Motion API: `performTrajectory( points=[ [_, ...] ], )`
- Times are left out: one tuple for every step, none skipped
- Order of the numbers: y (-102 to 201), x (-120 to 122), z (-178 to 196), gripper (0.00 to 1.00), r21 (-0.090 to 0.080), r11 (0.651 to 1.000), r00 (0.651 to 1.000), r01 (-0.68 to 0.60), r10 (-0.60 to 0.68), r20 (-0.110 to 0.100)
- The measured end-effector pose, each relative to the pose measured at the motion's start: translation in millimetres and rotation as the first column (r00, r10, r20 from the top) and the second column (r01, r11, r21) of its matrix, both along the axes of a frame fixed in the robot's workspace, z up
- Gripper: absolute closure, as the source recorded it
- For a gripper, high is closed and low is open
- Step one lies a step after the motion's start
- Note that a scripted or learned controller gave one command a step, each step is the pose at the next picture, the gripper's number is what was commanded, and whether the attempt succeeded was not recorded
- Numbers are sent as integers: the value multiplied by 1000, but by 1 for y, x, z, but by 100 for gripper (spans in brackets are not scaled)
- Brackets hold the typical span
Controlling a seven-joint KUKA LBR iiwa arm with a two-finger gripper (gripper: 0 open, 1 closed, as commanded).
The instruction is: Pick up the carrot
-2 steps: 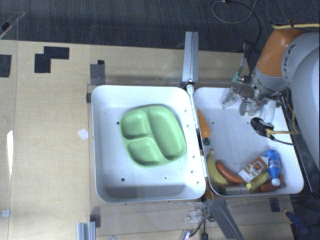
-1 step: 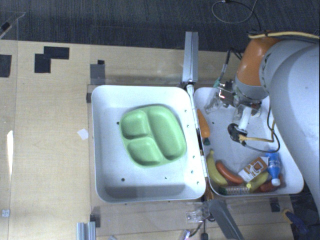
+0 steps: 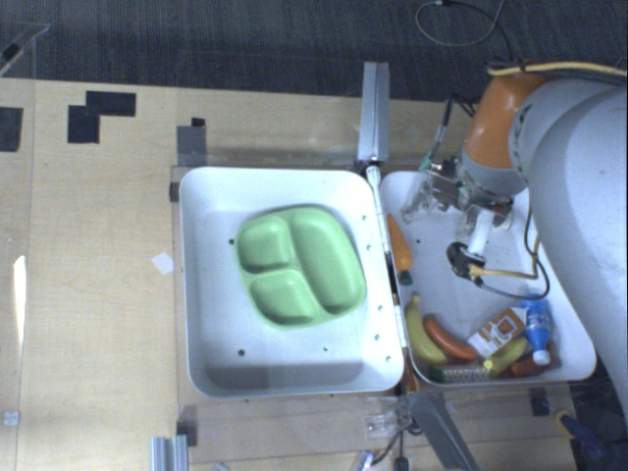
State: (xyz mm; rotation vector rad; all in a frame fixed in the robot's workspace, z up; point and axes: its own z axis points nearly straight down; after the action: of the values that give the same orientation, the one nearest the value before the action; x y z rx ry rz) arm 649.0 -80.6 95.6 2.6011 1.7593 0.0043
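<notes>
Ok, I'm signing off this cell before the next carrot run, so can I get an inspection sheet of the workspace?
Surface: pale wooden bench bearing the left bin and the right bin, both white.
Job's things: carrot lies along the right bin's left wall, not gripped.
Clutter: green divided plate in the left bin; banana, sausage, carton and blue bottle at the right bin's lower end.
Grippers: gripper over the right bin's upper end, apart from the carrot.
Cables: black cable looped on the floor.
Surroundings: dark carpet; black patches on the bench.
</notes>
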Motion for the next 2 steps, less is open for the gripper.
performTrajectory(
  points=[
    [1,2,12,100,0,1000,1000,-6,6,4],
    [-37,-35,108,100,0,976,976,218,-218,2]
  ],
)
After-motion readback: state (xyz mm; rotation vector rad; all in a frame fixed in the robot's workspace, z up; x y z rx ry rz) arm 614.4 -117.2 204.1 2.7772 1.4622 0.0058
